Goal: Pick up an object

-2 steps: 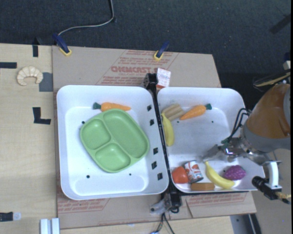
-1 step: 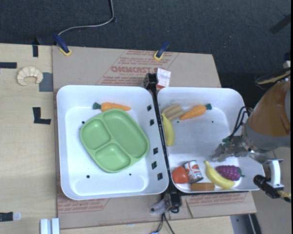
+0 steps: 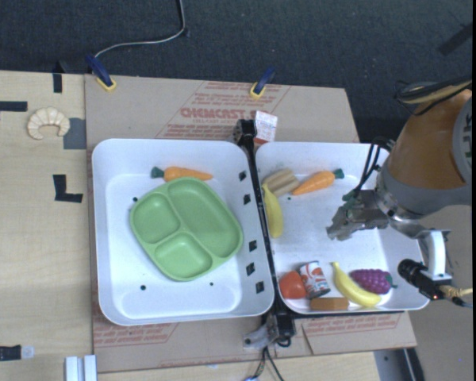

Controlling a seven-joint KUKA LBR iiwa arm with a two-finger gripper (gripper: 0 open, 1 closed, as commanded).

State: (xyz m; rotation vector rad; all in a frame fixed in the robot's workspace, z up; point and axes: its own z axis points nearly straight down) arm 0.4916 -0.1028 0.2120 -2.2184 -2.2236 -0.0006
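Observation:
My gripper hangs low over the bare middle of the right bin, with the grey arm and its orange band behind it on the right. No object shows in its grasp. The nearest objects are an orange carrot up and to the left, a tan bun and a yellow banana by the bin's left wall. Along the front edge lie a red tomato, a small can, a second banana and purple grapes.
The left bin holds a green divided plate and another carrot. A croissant lies on the bench at far left. A black divider runs between the bins.

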